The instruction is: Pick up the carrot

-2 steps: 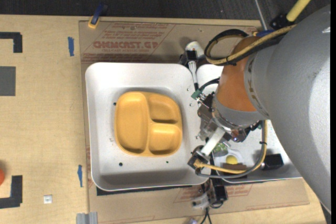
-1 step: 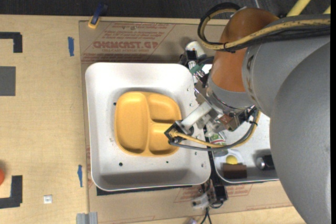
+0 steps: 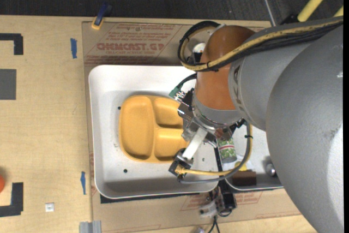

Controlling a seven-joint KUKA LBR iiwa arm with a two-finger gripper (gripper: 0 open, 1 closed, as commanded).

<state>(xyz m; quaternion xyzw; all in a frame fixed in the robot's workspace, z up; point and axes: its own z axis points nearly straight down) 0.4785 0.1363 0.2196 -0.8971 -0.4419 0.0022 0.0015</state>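
My gripper hangs low over the right side of the left white bin, close to the wall shared with the right bin. The orange wrist band and the grey arm cover it from above. A yellow two-compartment dish lies in the left bin, and its right edge runs under the wrist. Just right of the gripper a small item with a green and white label lies at the left end of the right bin. The arm hides most of the right bin.
A brown block and a small silvery piece lie near the right bin's front edge. A blue and yellow clip rests on the bench behind the bins. An orange object shows at the far left edge.
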